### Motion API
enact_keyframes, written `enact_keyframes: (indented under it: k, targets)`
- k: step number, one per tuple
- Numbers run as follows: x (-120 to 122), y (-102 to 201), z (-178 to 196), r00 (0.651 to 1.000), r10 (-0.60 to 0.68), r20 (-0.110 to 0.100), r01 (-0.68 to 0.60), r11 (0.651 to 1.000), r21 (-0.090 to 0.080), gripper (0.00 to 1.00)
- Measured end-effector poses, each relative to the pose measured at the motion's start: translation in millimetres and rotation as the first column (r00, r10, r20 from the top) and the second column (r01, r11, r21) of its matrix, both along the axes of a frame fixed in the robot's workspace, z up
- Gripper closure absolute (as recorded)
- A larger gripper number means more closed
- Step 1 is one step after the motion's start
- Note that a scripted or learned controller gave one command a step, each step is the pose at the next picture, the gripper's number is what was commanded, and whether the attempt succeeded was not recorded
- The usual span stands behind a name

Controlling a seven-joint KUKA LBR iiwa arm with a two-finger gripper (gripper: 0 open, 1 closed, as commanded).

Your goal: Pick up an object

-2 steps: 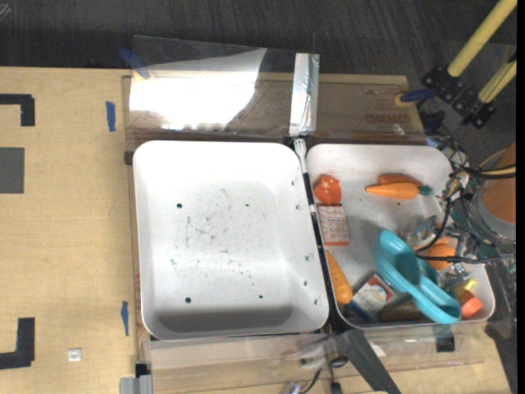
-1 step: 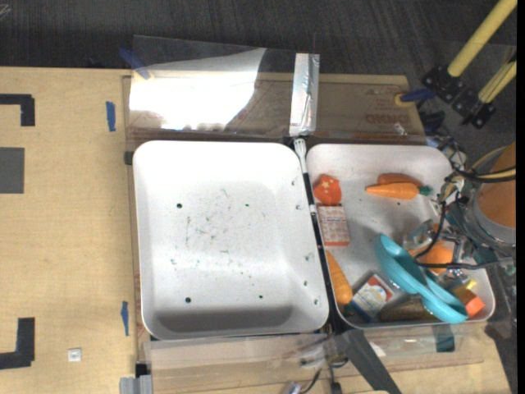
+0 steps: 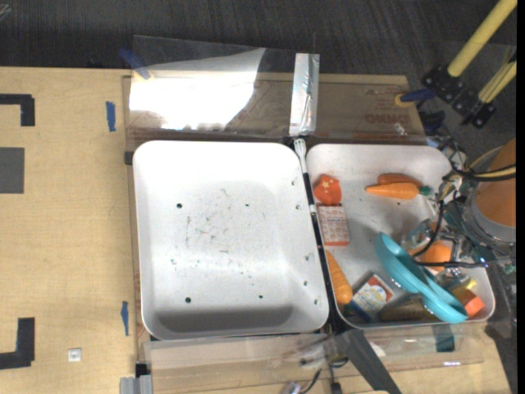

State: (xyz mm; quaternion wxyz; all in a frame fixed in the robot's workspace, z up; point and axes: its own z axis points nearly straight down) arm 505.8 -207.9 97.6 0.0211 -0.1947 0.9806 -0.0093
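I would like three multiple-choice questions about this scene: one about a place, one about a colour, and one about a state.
1. In which bin do the objects lie?
A. left bin
B. right bin
C. both bins

2. What colour is the long curved tool-like object near the arm?
A. turquoise
B. purple
C. black

3. How does the carrot at the far side of its bin lie?
A. standing upright
B. flat on the bin floor
C. hanging over the rim

Answers: 1 B, the objects crowd the right bin. 2 A, the curved object is turquoise. 3 B, the carrot lies flat.
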Motion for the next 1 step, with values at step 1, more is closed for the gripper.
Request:
enact_keyframes:
  k: [1]
  targets:
    - [-5.5,17.0,-1.2,0.998,0.07,-0.005,-0.07,0.998,-0.003,0.0]
